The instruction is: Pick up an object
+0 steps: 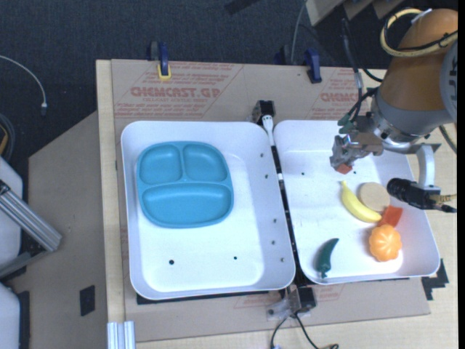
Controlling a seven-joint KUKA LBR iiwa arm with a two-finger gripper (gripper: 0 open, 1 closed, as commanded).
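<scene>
Brown board-topped bench (218, 86), two white bins (211, 267) side by side

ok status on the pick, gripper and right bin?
Gripper over right bin, upper part, nothing seen between its fingers. Banana, orange, green pepper lying loose below it. Blue divided plate alone in left bin. Nothing blocking.

Even, bright overhead light; the white bins (211, 271) nearly wash out, shadows soft, detail slightly blurred.
</scene>
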